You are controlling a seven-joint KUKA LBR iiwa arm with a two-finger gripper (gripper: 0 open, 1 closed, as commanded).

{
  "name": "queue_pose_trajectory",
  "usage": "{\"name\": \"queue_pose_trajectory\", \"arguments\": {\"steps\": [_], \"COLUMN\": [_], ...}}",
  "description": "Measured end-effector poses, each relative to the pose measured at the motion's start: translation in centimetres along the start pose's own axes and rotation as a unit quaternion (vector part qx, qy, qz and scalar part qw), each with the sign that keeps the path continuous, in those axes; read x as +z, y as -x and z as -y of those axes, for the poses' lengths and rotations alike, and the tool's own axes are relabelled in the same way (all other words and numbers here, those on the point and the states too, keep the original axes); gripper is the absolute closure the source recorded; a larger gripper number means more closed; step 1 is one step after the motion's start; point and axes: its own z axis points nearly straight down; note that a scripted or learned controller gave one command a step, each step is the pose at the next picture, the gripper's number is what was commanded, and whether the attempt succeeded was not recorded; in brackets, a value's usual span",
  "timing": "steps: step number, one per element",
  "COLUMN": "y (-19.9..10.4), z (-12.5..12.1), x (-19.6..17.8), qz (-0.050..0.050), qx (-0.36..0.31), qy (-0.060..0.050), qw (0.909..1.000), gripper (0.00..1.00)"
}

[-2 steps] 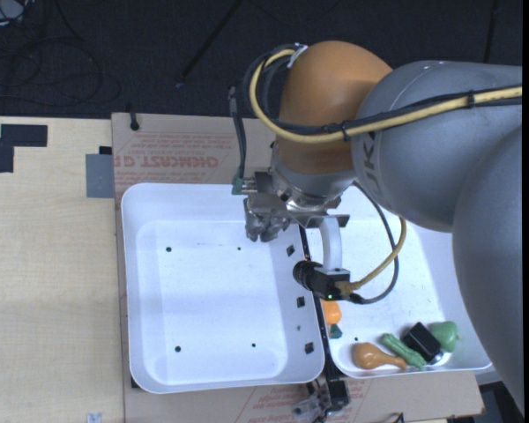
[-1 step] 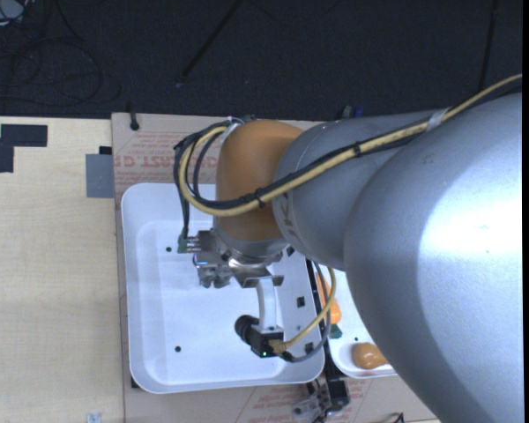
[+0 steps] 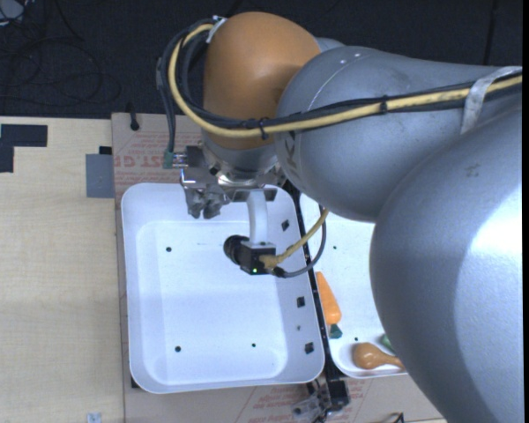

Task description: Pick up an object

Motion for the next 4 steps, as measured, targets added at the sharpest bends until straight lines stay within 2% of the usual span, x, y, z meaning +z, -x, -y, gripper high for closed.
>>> {"name": "queue_pose_trajectory", "arguments": {"steps": [1, 2, 3, 4], "y": [-2.7, -2.5, -2.6, -2.5], "z": [3.0, -4.9, -4.6, -4.7], "x": [3.1, 7.8, 7.4, 0.6], "qz": [0.003, 0.002, 0.003, 0.001], "qx": [0.0, 0.0, 0.0, 0.0], "qy": [-0.009, -0.004, -0.006, -0.004], "qw": [1.0, 1.0, 1.0, 1.0], "gripper": [1.0, 1.0, 1.0, 1.0]}}
